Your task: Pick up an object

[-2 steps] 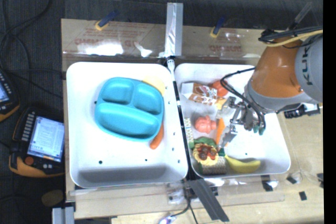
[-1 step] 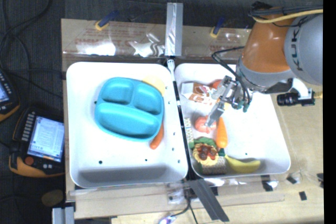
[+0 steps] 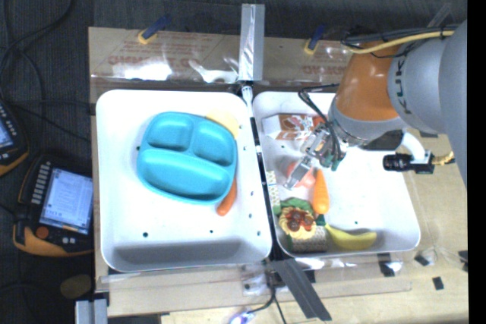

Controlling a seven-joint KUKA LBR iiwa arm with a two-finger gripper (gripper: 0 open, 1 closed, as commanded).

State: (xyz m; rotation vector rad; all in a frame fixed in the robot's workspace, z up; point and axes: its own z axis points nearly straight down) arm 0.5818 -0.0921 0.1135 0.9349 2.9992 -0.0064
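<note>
A grey arm (image 3: 425, 87) with an orange band reaches in from the right over the right of 2 white bins, its gripper (image 3: 315, 152) hanging low above the middle of the right bin (image 3: 395, 228). Directly near-side of the gripper lies a carrot (image 3: 320, 192), its long axis running roughly far to near, thick end toward the near wall, tip pointing up at the gripper. The 2 are just beside each other; whether metal touches the carrot cannot be told from this slant. The fingers are blurred against a pale red-and-white item beneath them, so whether they stand apart or together cannot be told, and nothing can be seen clamped between them. A banana (image 3: 351, 238) lies along the near wall, its long axis left to right, next to a sandwich (image 3: 298, 224) at the near left corner. A printed packet (image 3: 292, 124) sits at the far left of the same bin. In the left bin (image 3: 121, 231) a blue tray (image 3: 188, 155) rests face down, with a 2nd orange piece (image 3: 227, 201) poking out at its near right edge. Judged from this layout, the carrot is the likeliest target: a short shift toward the near side, with the fingers set across its far-near axis, would be the move that counts.
</note>
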